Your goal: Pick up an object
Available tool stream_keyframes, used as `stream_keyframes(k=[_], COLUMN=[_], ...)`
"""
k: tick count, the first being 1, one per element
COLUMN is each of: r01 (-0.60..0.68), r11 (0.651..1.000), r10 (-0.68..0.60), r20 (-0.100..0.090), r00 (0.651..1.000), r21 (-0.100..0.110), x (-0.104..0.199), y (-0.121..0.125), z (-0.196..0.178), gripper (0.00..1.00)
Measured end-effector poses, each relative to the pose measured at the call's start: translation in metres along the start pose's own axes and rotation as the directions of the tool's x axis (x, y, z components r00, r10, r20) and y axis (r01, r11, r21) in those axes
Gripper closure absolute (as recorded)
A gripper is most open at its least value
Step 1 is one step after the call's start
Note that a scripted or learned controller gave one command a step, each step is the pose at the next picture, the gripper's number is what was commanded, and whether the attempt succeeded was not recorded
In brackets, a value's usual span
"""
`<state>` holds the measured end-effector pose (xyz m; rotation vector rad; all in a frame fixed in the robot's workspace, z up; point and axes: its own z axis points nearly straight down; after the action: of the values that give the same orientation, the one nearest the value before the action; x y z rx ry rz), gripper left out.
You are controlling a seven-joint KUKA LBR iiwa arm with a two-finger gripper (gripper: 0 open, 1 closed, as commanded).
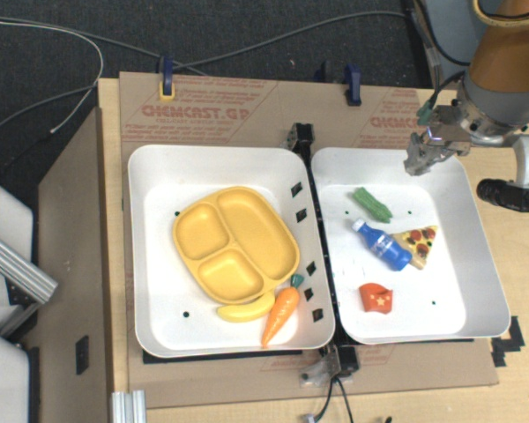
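Note:
My gripper (420, 159) hangs over the far right corner of the right bin (441, 324), above the bin's back rim, with nothing visible between its fingers. Below it in that bin lie a green pod-shaped toy (371, 204), a blue bottle (381, 243) with a white cap, a pizza slice (419, 243) touching the bottle's right side, and a red strawberry-like toy (376, 298) toward the front. The gripper is apart from all of them, nearest to the green toy.
The left bin (150, 236) holds a yellow divided plate (236, 242), a banana (244, 309) and an orange carrot (280, 315) at its front. Black clips sit on the divider between the bins. Cables run across the dark floor behind the cardboard base.

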<state>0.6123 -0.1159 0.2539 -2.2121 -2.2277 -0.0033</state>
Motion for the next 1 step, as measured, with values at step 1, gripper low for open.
stream_keyframes(k=[1], r01=[-0.001], r11=[1.0], r10=[0.001], r20=[0.001], r00=[1.0], r21=[-0.001], x=[0.0543], y=[0.0035], z=[-0.0062], gripper=[1.0])
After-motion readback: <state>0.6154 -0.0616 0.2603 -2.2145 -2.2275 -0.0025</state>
